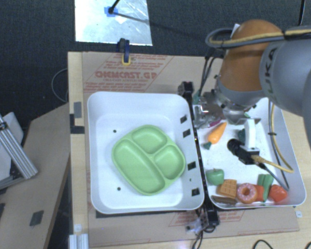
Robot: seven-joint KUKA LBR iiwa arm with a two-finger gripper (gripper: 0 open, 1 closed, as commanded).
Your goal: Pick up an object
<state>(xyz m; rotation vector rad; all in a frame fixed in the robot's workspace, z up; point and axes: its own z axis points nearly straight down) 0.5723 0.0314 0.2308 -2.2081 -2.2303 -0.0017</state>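
Right now your grey arm with its orange band (249, 40) hangs over the back of the right-hand shallow white bin (293, 162), and the gripper (217, 114) sits low at the bin's back left corner. You cannot tell from this angle whether it is closed or released; the wrist hides that. Just below it lies an orange toy carrot (217, 133), near but not visibly grasped. Along the front of that bin you have a green rounded toy (215, 177), a tan waffle piece (228, 188), a pink-frosted doughnut (246, 192) and a red toy vegetable with a green top (273, 189). The left white bin (101, 113) holds a light green divided plastic plate (147, 158).
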